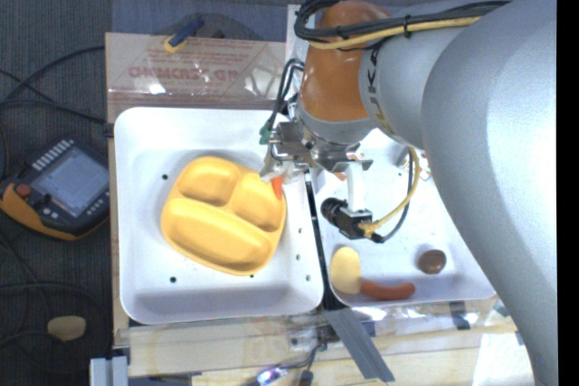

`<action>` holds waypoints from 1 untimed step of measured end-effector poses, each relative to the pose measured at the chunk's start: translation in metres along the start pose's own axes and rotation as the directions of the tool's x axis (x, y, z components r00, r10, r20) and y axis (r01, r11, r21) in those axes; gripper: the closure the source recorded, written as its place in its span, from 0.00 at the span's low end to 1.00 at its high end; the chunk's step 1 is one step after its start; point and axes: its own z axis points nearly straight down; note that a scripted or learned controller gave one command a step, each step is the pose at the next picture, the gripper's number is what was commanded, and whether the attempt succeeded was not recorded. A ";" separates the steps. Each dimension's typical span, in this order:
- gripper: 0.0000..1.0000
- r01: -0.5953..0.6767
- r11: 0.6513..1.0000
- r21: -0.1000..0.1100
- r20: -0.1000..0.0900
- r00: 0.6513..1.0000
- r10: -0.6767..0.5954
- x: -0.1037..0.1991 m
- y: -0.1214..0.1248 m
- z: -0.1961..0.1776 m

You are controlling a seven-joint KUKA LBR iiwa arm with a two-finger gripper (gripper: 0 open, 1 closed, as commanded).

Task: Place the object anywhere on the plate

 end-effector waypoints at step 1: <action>0.00 0.000 1.000 0.000 0.000 1.000 0.000 0.000 0.000 0.000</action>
